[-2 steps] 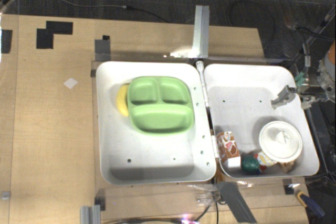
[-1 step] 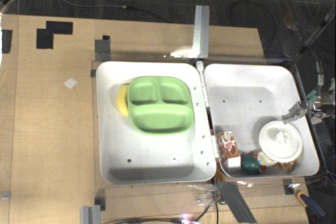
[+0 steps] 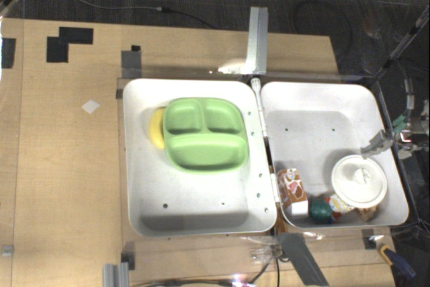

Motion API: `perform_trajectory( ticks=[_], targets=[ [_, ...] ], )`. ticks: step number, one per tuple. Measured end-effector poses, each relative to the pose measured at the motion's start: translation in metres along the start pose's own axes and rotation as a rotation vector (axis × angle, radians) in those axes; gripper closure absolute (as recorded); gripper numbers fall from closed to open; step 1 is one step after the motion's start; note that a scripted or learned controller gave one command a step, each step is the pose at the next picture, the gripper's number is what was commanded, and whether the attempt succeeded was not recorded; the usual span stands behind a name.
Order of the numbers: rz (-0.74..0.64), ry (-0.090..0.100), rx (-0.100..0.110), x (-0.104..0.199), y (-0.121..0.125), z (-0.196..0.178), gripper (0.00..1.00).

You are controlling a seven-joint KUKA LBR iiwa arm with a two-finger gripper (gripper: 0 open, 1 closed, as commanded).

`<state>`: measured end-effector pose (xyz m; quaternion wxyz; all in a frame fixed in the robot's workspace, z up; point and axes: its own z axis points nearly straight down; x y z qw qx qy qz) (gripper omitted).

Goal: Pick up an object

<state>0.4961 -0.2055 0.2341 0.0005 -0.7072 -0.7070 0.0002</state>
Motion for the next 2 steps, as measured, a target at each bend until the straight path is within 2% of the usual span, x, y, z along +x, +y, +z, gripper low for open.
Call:
perform_trajectory(
  ticks=[1,2],
  targets=[
    [0.058,0.003,0.004,0.072,0.007,0.094,0.00],
    [-0.254,-0.006,-0.011,0.092,0.001,0.122,0.00]
  ],
)
